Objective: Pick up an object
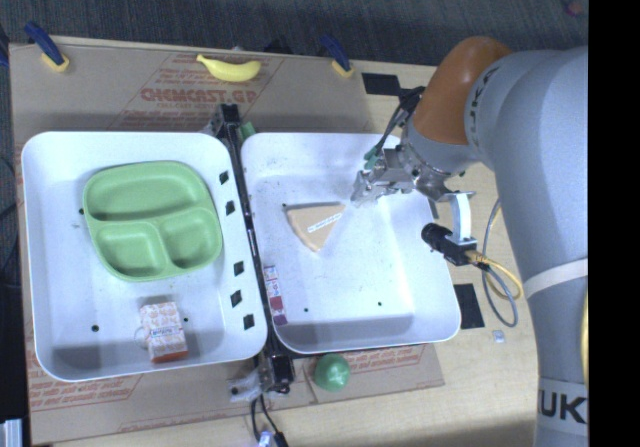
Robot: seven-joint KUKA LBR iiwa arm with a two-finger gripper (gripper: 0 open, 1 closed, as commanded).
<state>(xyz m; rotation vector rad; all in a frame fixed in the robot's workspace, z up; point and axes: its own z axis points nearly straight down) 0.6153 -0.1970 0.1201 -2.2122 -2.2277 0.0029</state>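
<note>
Here the gripper (368,185) hangs over the right bin (400,320), just beside the tan wedge (313,225) lying on that bin's floor; whether its fingers are open or closed cannot be told. The left bin (45,265) holds a green divided tray (150,218) and a small printed packet (162,331). A yellow banana (229,66) lies on cardboard (150,90) reading "CHEMCAST", and a green ball (331,372) sits on the tabletop (470,375).

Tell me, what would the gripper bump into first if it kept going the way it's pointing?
Probably the tan wedge-shaped piece in the right bin. The gripper points down-left at it, though height is hard to judge.
</note>
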